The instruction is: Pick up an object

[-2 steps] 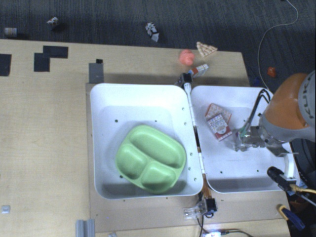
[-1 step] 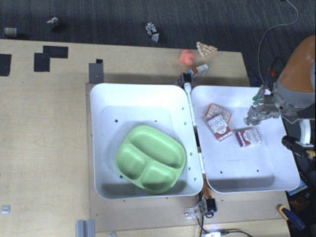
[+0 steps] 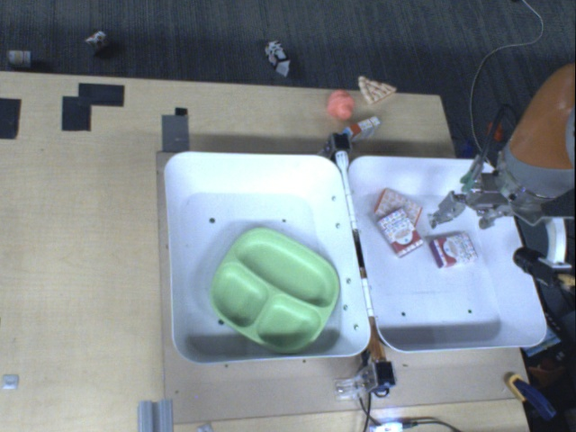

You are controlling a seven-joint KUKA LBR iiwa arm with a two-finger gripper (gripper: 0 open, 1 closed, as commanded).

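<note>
The gripper [image 3: 447, 212] looks open and holds nothing. It should go down straight onto the small box [image 3: 453, 249] at 6 o'clock.

One fixed camera, mounted above the desk [image 3: 81, 268], looks down at a slant from moderate height. Both white bins fall fully within frame: the left bin [image 3: 184, 241] near centre, the right bin [image 3: 513, 322] toward the right edge. The far side of the desk and a strip of dark floor [image 3: 225, 16] occupy the top. The arm [image 3: 544, 138] enters from the right.
</note>
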